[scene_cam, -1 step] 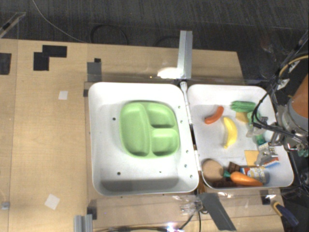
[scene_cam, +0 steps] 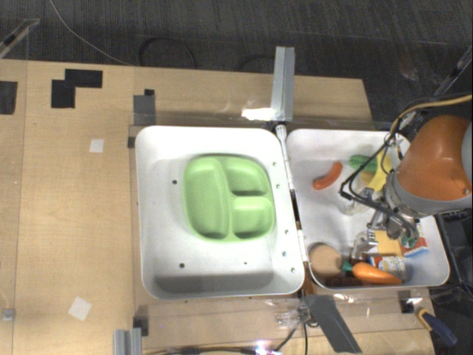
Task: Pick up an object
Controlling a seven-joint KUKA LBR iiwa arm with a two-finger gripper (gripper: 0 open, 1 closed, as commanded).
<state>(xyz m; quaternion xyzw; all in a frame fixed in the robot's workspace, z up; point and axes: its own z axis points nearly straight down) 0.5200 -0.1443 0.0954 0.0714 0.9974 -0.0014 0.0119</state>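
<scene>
In the right bin (scene_cam: 325, 213) lie several small items: a red sausage (scene_cam: 327, 175) near the back, an orange carrot (scene_cam: 378, 274) at the front, a tan round piece (scene_cam: 324, 257) at the front left, and green and yellow pieces (scene_cam: 369, 170) under the arm. My gripper (scene_cam: 375, 242) hangs low over the front right of this bin, just above the carrot and a small orange-and-white packet (scene_cam: 395, 248). The arm's orange band (scene_cam: 437, 161) covers the wrist.
The left bin (scene_cam: 159, 198) holds a light green divided tray (scene_cam: 227, 197). A metal post (scene_cam: 283, 80) stands behind the seam between the bins. Cables (scene_cam: 369, 176) loop off the wrist over the right bin. Wooden bench top stretches to the left.
</scene>
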